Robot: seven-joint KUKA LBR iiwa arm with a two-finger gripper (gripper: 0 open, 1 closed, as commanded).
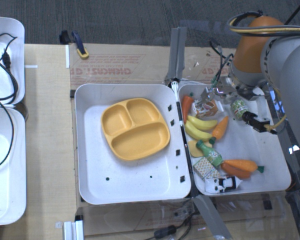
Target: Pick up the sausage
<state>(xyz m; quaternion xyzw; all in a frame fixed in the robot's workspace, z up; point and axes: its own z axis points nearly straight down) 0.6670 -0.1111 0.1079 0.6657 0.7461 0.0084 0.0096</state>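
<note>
arm (285, 59): grey, orange band up top, reaching in from the right over the far part of the right bin (270, 179) | wrist: angled down and left | gripper (210, 101): low near that bin's far left corner, seemingly among clutter

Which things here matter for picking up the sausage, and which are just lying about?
Job in hand:
sausage, by the right bin's left wall
gripper, low beside it

Lying about:
bananas
upper carrot
lower carrot
green bottle
yellow plate, in the left bin
</note>
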